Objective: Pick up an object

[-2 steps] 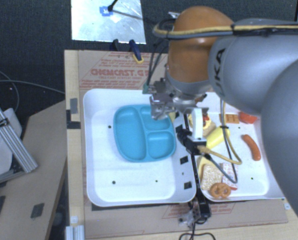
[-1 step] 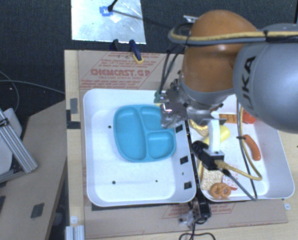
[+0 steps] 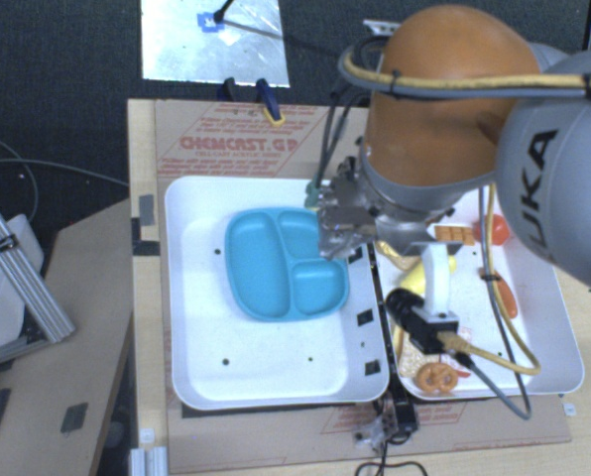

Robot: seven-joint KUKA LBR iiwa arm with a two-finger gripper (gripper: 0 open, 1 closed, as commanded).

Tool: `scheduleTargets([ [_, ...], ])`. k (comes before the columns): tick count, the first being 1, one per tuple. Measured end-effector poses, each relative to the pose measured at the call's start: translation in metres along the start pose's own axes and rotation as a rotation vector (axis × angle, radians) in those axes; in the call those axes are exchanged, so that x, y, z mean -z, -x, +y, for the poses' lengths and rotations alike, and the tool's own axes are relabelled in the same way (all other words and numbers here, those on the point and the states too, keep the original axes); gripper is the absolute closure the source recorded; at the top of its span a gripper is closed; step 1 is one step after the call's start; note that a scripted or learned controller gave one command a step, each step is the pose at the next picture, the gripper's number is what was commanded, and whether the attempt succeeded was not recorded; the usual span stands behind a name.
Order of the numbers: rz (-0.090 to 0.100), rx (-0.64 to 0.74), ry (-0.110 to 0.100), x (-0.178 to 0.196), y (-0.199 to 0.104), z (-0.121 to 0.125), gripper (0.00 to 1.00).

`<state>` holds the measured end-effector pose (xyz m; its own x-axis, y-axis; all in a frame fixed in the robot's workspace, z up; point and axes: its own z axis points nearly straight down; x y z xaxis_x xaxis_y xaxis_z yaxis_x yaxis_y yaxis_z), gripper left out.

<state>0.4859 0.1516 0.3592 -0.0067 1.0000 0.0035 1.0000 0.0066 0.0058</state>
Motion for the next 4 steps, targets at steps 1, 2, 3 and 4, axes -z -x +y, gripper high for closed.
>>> scheduleTargets([
  [1, -0.004, -0.009, -0.001, -0.014, 0.041, 0.066, 1.0],
  [2, -0.002, 0.0, -0.002, -0.003, -0.006, 0.067, 1.0],
  [3, 0.0, -0.003, 0.003, 0.107, 0.027, -0.001, 1.0],
  [4, -0.002, 0.007, -0.009, 0.044, -0.09, 0.0, 1.0],
])
